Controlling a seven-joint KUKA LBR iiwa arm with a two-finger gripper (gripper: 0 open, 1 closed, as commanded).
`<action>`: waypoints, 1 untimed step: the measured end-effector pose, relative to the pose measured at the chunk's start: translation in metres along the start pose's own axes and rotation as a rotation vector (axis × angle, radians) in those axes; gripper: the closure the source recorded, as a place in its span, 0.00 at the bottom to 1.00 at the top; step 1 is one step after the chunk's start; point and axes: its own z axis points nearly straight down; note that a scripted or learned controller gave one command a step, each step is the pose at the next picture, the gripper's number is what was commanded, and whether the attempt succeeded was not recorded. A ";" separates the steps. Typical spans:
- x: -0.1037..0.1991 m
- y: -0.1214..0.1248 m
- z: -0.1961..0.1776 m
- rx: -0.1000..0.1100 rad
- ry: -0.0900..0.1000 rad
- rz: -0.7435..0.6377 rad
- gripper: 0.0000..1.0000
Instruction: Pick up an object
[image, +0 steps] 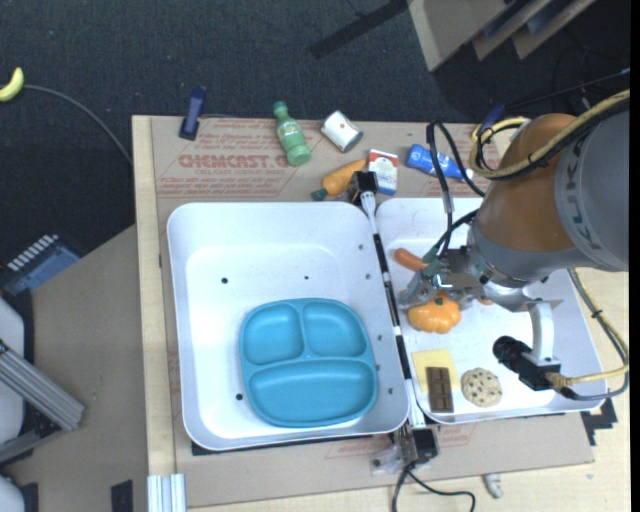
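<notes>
I have the pincer (432, 290) low in the right bin (570, 395), just right of frame centre, right above the orange pumpkin toy (436, 317). From this slant I cannot tell whether it is released or clenched, nor whether it touches the pumpkin. To do this well I'd centre over the pumpkin's widest part, stay off the divider at its left, and lift slowly. The cookie (481, 386) and yellow card (433, 368) lie lower down, apart.

Both bins (200, 300) look like smooth white plastic — faintly glossy; the blue tray (308, 362) is matt plastic, the table (240, 160) — raw printed cardboard.
</notes>
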 end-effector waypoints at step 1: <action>0.006 -0.016 -0.029 0.000 -0.002 0.001 1.00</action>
